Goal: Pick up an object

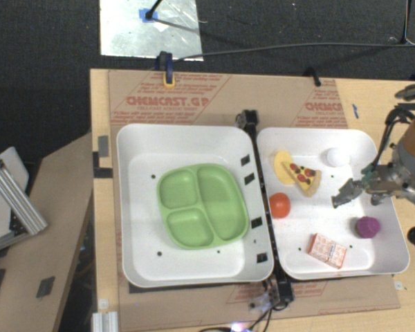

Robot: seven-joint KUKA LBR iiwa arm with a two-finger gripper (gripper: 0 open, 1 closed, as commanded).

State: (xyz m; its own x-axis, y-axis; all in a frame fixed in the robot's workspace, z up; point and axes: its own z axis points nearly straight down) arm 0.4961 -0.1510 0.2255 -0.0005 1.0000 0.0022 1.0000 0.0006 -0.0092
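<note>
While the arm (413, 151) reached in from the right, its gripper (351, 192) hung over the right-hand bin (384, 258), and honestly the jaws looked spread apart with nothing between them. One dark finger (342, 195) poked out toward the middle of the bin, over bare white floor, not touching any of the toys as far as anyone could tell.

The closest thing was the purple ball (367, 226), sitting just beside the gripper, toward the near edge. The pizza slice (303, 177) lay a bit off to the left with a yellow banana-ish piece (283, 167) touching it, and the red tomato (279, 205) sat against the bin's left wall. A white egg (336, 157) rested near the far side, and a pink packet (328, 250) lay toward the front.

Over in the left bin (135, 185) a green divided plate (201, 205) sat roughly in the middle.
</note>
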